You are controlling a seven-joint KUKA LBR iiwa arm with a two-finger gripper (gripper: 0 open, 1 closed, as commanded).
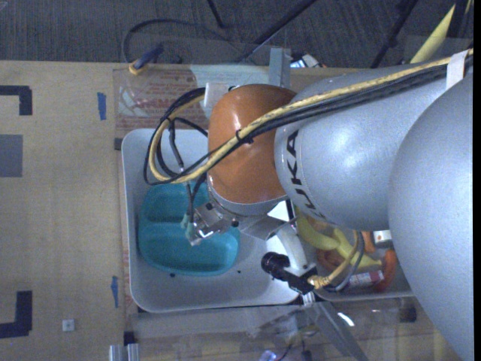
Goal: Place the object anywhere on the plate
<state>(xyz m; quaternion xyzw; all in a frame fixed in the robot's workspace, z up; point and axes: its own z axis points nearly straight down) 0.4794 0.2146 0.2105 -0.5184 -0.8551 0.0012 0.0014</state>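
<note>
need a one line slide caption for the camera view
KUKA arm's gripper poised over a teal plate in the left white bin, with yellow and orange items in the neighbouring bin.

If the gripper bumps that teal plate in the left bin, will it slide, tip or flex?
The teal plate looks like rigid moulded plastic with a raised divider, so it probably won't flex. It lies flat and low on the white bin floor, so tipping seems unlikely. Smooth on smooth, and probably light, it may well slide.
</note>
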